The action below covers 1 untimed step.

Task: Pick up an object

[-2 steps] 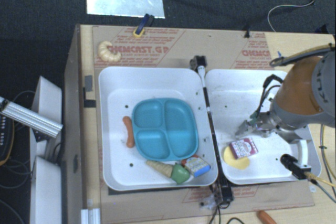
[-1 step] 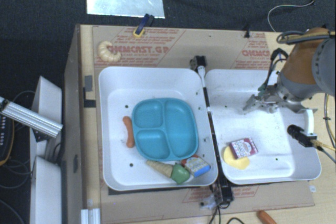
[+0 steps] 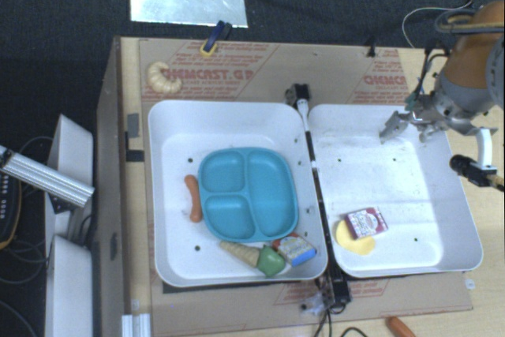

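The right bin (image 3: 442, 193) holds a small maroon packet (image 3: 366, 222) lying partly on a yellow disc (image 3: 353, 241) near its front left corner. In the left bin (image 3: 170, 170) lie a blue divided plate (image 3: 248, 194), an orange sausage (image 3: 193, 197), a cone (image 3: 239, 251), a green piece (image 3: 271, 262) and a blue-white packet (image 3: 298, 250). My gripper (image 3: 407, 127) hangs over the back right of the right bin, open, with nothing between its fingers. It is well behind and to the right of the maroon packet.
A pale curled toy (image 3: 163, 76) and a blue-yellow clip (image 3: 213, 38) lie on the cardboard behind the bins. An orange item (image 3: 400, 325) sits by the front edge. A black divider (image 3: 309, 162) runs between the bins.
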### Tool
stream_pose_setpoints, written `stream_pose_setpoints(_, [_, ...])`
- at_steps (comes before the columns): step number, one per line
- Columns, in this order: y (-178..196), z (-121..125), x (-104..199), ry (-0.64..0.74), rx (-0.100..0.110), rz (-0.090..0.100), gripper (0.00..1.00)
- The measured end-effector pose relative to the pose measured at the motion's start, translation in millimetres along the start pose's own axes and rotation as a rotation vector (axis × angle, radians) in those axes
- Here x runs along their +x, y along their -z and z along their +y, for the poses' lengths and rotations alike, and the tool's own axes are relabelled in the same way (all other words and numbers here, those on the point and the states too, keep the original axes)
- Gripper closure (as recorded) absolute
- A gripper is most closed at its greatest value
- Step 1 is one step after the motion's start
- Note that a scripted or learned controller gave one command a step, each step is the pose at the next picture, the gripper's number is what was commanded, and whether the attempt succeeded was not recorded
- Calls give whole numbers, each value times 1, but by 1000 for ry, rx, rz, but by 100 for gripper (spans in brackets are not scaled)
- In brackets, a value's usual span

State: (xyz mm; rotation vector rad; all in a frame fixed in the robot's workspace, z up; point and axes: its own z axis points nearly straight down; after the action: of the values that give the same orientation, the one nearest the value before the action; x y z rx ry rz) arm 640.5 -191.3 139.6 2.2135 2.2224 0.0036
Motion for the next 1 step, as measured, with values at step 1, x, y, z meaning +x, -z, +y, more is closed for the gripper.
stream_pose_setpoints(1, [-34, -39, 32, -2, 5, 2, 0])
